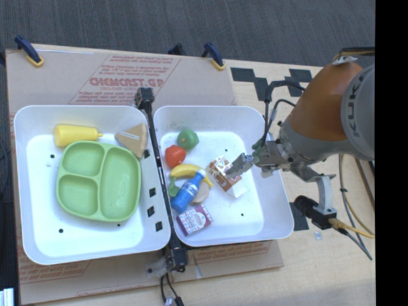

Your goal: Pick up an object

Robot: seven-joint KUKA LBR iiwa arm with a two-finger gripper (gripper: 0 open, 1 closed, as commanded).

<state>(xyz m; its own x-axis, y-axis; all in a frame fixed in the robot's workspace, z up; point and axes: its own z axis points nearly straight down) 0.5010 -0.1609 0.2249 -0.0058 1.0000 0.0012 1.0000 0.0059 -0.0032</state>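
A: Gripper (237, 166) is seen low in the right bin (275, 217), reached in from the right. Whether it is open or shut cannot be told; nothing is seen held.

B: Nearest thing?

A: The packet (223, 173), red-brown and white, just left of the tip, touching or nearly so; contact cannot be settled. Its long axis is judged to run slantwise, upper-left to lower-right, roughly across the gripper's line of approach.

B: So the move is a short one leftward and down.

A: So it is judged. Past the packet a tight cluster is noted: banana (186, 170), blue bottle (187, 193) under it, red ball (175, 155) above, green apple (187, 138) higher up, a maroon packet (194, 220) toward the near wall.

B: Room to work?

A: Bare floor is left on the right and near sides of the bin; the left is crowded, with things touching one another. A push leftward would likely shove the packet into the banana.

B: Surface?

A: Smooth white plastic, shallow walls; flat packets are expected to slide instead of lifting.

B: The other bin?

A: The left bin (32, 234) holds a green tray (99, 180), a yellow bottle (75, 134) and a tan wedge (132, 139), all well apart from the gripper.
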